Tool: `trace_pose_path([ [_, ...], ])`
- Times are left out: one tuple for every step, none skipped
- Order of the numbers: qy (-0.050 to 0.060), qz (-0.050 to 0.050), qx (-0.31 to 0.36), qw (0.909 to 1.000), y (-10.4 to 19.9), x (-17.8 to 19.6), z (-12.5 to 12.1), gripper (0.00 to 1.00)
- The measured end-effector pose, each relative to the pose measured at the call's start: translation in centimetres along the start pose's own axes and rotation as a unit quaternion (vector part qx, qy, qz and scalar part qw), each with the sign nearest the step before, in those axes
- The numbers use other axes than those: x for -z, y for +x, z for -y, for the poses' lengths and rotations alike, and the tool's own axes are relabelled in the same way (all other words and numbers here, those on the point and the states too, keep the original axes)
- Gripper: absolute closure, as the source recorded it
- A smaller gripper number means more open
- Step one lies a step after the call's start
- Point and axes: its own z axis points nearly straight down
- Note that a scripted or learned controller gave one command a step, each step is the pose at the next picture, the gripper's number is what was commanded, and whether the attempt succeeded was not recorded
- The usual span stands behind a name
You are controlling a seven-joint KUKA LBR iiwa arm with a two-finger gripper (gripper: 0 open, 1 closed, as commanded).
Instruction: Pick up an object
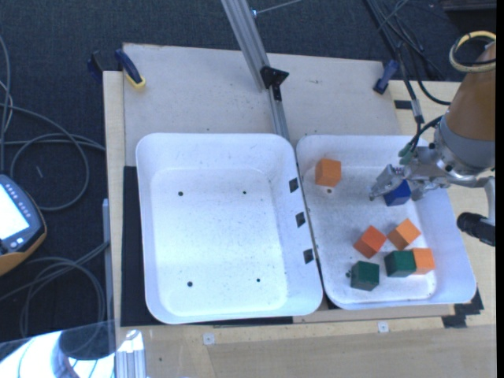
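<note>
Nearest, in right bin [449, 286], two green cubes [365, 275] [399, 262] lay by front wall, orange cube [423, 259] touching second one. Just behind, two more orange cubes [369, 241] [405, 232] sat close together. Farther, gripper [391, 185] was low over bin, blue cube [397, 193] seemingly pinched between fingers, though view was poor. Lone orange cube [328, 172] stood to its left. Left bin [150, 160] lay alongside.

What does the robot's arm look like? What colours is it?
The arm is thick and rounded, grey near the wrist with a wide orange band above it. Its gripper is small, made of pale grey metal with thin fingers. Dark cables run down beside it.
</note>
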Motion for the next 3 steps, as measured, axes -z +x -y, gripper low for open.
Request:
trace_pose_path([
  [-0.01,0.004,0.0,0.9999,-2.7,-9.2,3.8,0.0],
  [-0.016,0.008,0.001,0.9998,4.2,-10.1,3.5,0.0],
  [-0.011,0.001,0.001,0.9999,2.7,-10.2,3.0,0.0],
])
